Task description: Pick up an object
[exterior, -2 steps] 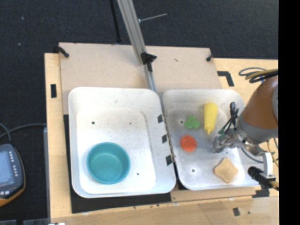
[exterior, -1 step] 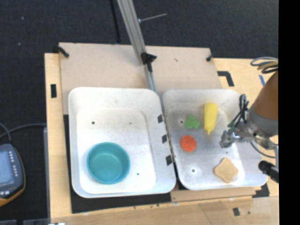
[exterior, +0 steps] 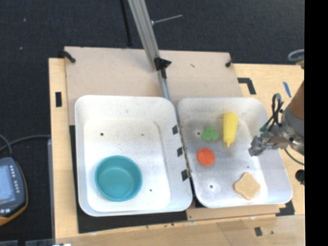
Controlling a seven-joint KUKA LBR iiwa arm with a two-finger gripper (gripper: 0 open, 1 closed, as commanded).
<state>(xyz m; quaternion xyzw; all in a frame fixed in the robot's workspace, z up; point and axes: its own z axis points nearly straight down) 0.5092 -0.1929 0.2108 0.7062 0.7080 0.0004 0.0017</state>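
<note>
A pale wooden bench (exterior: 59, 137) stands on dark carpet (exterior: 31, 19), with a metal pole (exterior: 143, 27) slanting across it.

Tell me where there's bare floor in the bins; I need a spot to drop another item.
Most room: the left bin above and right of the teal bowl. In the right bin, the near-left corner below the orange ball is free. It is crowded around the green piece, yellow corn and pincer.

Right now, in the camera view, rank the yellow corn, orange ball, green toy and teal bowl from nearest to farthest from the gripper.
From the gripper, at the right bin's right edge:
1. Yellow corn, just to its left.
2. Orange ball and green toy, mid-bin; too close to call.
3. Teal bowl, in the left bin.
</note>
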